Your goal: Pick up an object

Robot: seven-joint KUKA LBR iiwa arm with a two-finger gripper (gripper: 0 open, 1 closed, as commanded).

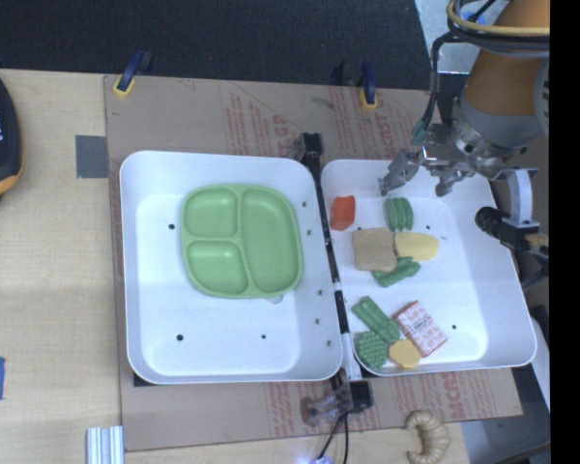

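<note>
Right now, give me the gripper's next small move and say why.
Probably lower the gripper a little toward the green pickle just below it in the right bin. Its jaws stand spread with nothing between them, hanging over the bin's far end.

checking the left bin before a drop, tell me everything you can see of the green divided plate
The green divided plate is pale green and looks like matte plastic, a rounded square with three compartments: two smaller ones on its left, one long one on its right. It lies flat, slightly rotated, near the middle of the left white bin, resting on the bin's floor. Nothing sits in its compartments, and nothing else touches it.
</note>
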